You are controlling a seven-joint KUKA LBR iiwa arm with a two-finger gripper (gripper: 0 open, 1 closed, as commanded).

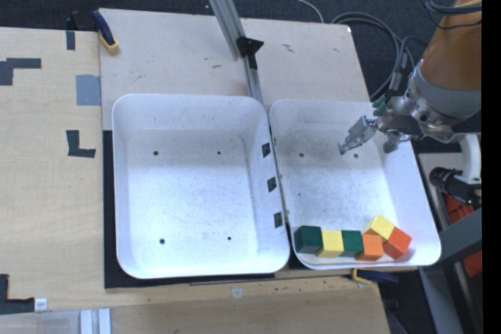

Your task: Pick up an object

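Blocks (352, 241) sit packed in a row against the right bin's (329, 168) near wall. Gripper (354, 138) hovers over that bin's far half, well apart from them, carrying nothing; finger state: cannot tell. Risk: tight packing against the wall blocks finger entry, causing a slip.

Arm (454, 27) cut off at right edge; tool (354, 138) fingers blurred (possibly apart).
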